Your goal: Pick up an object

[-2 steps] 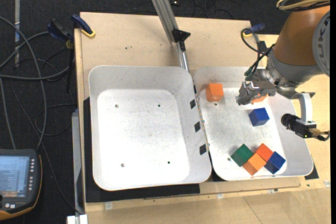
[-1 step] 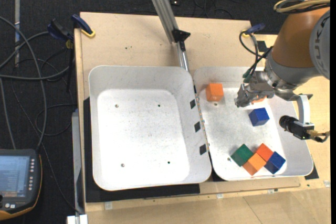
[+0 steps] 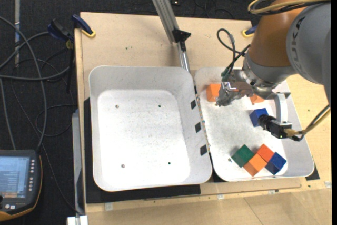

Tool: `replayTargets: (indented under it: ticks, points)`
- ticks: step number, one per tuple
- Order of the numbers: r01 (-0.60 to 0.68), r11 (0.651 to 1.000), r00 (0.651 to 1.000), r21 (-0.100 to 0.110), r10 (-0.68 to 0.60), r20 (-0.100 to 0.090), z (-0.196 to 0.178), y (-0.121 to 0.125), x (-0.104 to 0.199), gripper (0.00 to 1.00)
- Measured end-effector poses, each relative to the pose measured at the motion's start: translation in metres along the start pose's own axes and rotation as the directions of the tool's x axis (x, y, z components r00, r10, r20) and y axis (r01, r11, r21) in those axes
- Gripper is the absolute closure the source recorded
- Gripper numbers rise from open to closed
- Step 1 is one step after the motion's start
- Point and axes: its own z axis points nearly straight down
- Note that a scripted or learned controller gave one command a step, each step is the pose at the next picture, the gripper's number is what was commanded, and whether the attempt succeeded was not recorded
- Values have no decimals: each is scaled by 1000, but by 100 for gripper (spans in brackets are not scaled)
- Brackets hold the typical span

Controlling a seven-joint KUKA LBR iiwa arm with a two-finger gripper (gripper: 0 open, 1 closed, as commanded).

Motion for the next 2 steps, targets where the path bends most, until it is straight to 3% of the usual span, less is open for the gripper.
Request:
replayTargets:
  ticks: [1,2]
  points:
    - [1,1000,1000,-3,-1,0,-15,14,55,100]
    - [1,1000,1000,-2,-1,0,-7,30,108,100]
